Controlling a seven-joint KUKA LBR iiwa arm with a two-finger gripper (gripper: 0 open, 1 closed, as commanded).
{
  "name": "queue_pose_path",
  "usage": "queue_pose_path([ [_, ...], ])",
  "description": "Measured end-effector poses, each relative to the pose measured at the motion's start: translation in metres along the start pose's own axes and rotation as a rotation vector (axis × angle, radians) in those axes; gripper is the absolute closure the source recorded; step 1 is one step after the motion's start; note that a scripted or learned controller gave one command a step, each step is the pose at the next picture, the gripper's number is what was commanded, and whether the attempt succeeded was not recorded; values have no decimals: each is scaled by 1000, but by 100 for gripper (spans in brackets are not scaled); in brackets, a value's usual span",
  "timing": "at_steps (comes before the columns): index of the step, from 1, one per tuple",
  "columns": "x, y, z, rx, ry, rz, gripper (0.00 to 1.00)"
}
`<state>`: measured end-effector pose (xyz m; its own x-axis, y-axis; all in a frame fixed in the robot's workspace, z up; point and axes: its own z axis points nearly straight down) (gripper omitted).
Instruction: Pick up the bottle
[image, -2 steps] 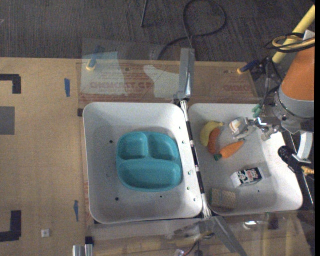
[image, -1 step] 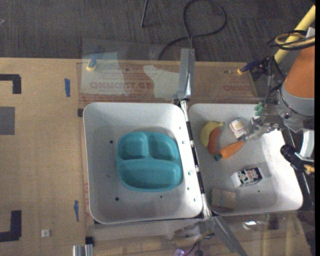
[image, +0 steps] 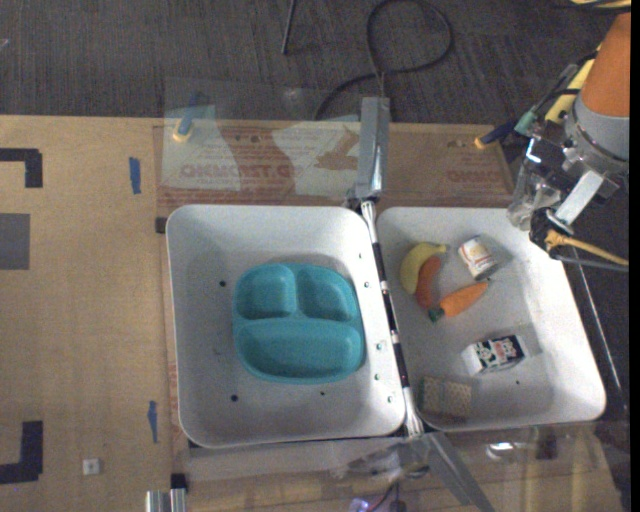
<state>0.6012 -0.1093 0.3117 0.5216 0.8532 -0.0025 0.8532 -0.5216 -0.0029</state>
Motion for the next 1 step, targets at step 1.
queue_pose_path([
  [1,2,-1,-8,3,-3,-5,100],
])
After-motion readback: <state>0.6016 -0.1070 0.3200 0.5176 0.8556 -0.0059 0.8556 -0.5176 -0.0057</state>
